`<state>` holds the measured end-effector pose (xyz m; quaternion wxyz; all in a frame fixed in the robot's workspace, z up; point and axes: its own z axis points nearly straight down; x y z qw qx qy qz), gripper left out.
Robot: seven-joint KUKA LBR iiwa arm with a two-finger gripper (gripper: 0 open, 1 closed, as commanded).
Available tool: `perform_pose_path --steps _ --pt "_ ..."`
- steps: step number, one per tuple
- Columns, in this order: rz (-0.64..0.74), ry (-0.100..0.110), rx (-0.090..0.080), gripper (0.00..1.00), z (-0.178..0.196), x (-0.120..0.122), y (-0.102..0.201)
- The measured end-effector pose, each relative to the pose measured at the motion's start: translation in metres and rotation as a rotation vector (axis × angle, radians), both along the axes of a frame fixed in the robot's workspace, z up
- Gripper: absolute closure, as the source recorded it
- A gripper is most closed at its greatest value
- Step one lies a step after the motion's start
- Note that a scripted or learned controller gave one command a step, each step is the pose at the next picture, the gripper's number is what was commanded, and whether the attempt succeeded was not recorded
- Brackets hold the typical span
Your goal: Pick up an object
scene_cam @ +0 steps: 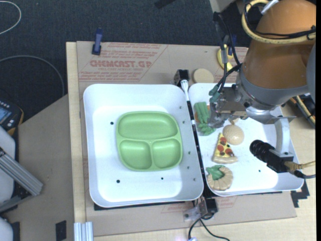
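My gripper (216, 118) hangs low over the back left part of the right bin (261, 185), right beside a green toy vegetable (202, 118) that lies along the bin's left wall. Whether it touches the vegetable I cannot tell. A pale round bun-like piece (233, 134) lies just to the right of the gripper. In front of that is a toy pizza slice (224, 150). A round tan piece with a green leaf on it (219, 176) rests near the bin's front left corner.
The left bin (98, 134) holds a light green divided plate (149, 140) in its middle. A tan disc (203, 76) lies on the board behind the right bin. The arm's grey and orange body (278, 44) covers the right bin's back.
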<state>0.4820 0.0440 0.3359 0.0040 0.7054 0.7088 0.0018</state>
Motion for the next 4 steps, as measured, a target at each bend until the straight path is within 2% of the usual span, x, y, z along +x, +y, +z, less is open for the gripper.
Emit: perform_pose_path --steps 1,2,3,4 --pt "0.0 0.016 0.004 1.0 -0.086 -0.004 0.071" --pt "-0.001 0.003 0.004 1.0 -0.048 0.03 0.115" --pt "-0.005 0.006 0.003 1.0 0.003 -0.004 0.095" --pt "-0.003 0.006 0.003 1.0 0.012 -0.002 0.096"
